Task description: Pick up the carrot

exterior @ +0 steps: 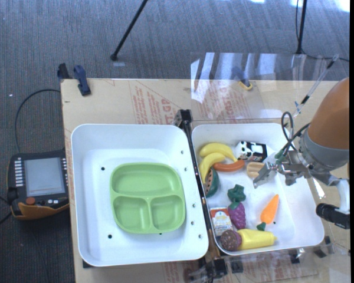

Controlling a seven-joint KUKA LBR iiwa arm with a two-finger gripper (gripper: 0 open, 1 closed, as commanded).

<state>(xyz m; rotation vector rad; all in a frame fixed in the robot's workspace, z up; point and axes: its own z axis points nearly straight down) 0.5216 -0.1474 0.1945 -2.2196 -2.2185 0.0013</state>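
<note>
The carrot (pixel 271 208) is orange with a green top and lies tilted on the floor of the right bin (pixel 311 229), towards its front right. My gripper (pixel 278 175) hangs just above and behind the carrot, over the middle right of that bin. Its fingers (pixel 261 177) are spread open with nothing between them. The grey wrist and orange band come in from the right edge.
Other toy food fills the right bin: bananas (pixel 216 152), a sausage (pixel 229 166), broccoli (pixel 236 193), grapes (pixel 238 216), corn (pixel 256 238) just in front of the carrot. The left bin (pixel 85 158) holds a green divided plate (pixel 147 196).
</note>
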